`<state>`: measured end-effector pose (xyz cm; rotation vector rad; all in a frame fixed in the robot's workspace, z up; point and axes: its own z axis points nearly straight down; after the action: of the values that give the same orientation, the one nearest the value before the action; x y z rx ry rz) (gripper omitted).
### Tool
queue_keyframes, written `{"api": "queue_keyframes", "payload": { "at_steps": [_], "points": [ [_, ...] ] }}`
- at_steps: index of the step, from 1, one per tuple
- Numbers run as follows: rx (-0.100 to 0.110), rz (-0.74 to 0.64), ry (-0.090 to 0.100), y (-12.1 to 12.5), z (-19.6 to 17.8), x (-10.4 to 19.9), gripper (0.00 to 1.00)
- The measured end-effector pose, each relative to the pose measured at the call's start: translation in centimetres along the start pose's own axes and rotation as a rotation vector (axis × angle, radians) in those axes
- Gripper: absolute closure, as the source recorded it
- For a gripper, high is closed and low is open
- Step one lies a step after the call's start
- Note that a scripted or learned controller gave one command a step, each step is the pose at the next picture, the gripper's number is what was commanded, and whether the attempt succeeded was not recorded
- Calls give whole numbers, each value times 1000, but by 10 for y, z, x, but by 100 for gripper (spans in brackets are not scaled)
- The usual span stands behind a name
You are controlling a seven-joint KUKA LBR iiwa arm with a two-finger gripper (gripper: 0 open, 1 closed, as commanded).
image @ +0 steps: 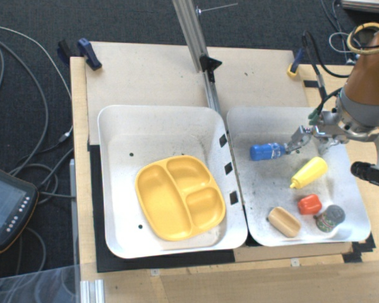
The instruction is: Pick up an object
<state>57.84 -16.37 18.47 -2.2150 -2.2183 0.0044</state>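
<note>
Inside the right bin [240,169], the blue object [264,151] lay just left of the pincer [295,142], touching or nearly touching its tips; whether the pincer was spread or pressed together could not be told. Both white bins sat on a pale wooden tabletop [151,74] over dark carpet [25,74] strewn with cables. That blue object was small, blocky and lay on its side.

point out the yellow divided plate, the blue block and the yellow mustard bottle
Yellow divided plastic plate [177,194]: camera view, on the ridge between its compartments.
Blue rectangular block [262,151]: camera view, on its top face.
Yellow mustard-style squeeze bottle [311,171]: camera view, on its body.
</note>
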Motion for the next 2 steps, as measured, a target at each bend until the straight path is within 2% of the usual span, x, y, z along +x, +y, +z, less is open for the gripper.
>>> {"api": "queue_keyframes", "payload": {
  "at_steps": [1, 2],
  "points": [
    [0, 1, 0, -6, 46, 6, 0],
    [-8, 0, -1, -4, 31, 6, 100]
  ]
}}
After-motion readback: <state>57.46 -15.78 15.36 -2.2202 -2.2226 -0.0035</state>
